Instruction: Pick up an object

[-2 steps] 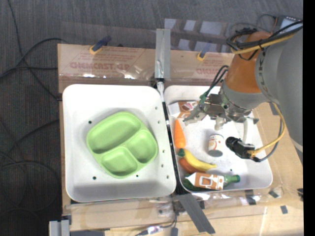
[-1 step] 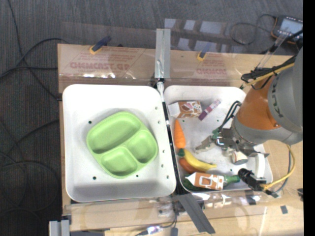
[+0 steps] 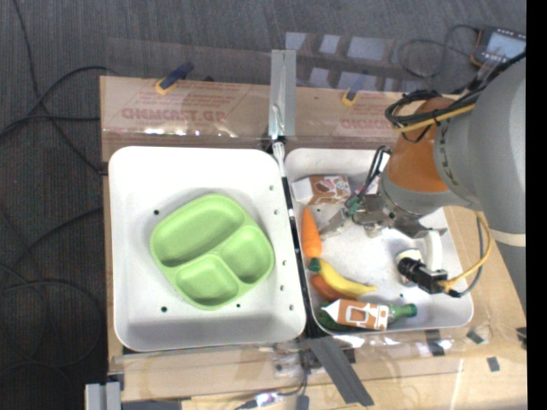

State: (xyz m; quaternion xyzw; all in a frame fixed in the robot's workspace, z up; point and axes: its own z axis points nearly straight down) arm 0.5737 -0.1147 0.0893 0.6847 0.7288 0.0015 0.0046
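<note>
I've got the claw (image 3: 369,214) low inside the right bin (image 3: 457,310), just right of the carrot (image 3: 312,233); can't tell if it's open or shut, wrist blocks it. Banana (image 3: 342,278) and a bottle w/ orange label (image 3: 363,314) lie along that bin's near-left side, packet (image 3: 329,186) at the far end. Left bin (image 3: 137,314) has the green divided plate (image 3: 212,250).

The arm (image 3: 479,143) is cut off by the right edge and covers the right bin's (image 3: 461,314) far right corner, its gripper's (image 3: 369,216) fingers too small to read.
</note>
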